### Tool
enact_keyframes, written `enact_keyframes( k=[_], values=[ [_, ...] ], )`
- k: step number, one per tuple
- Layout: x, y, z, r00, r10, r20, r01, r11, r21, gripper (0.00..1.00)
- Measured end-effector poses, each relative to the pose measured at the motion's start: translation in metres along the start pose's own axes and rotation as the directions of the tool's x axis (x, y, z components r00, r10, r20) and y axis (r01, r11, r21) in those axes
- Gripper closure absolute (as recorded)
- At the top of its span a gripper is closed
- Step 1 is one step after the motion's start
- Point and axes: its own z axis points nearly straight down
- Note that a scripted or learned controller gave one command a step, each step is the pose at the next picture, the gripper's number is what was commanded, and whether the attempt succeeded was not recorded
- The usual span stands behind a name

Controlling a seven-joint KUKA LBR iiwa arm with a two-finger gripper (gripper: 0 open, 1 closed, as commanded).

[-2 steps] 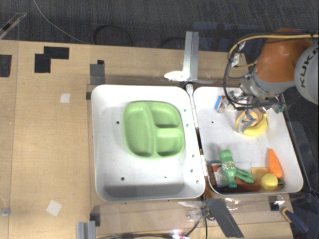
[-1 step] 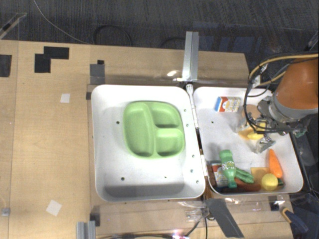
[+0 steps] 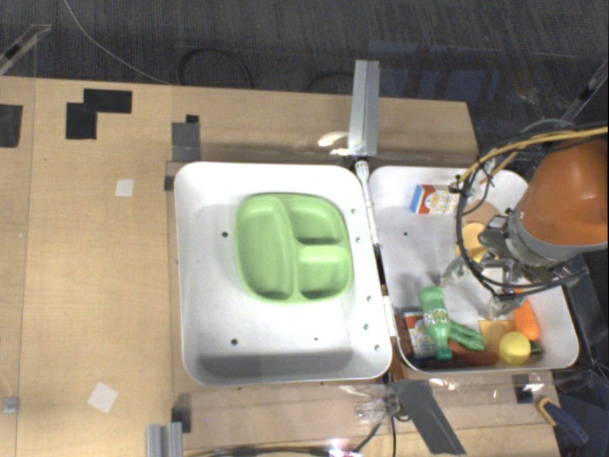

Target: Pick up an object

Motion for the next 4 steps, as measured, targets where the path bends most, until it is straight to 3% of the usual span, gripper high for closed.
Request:
enact_keyframes(
  k=[1,2,3,4],
  values=[
    [-0.057,-0.029,0.002,0.997,-0.077,0.002,0.077,0.997,-0.003,0.0],
    [0.002,-0.045,-0.008,1.0,0.0,-0.006,0.0,1.0,-0.008,0.0],
    [-0.034,-0.026,0.002,0.999,0.037,-0.001,-0.037,0.999,-0.004,0.0],
    [-0.112,0.004,0.003,0.995,0.098,0.003,-0.098,0.995,-0.007,0.0]
  ],
)
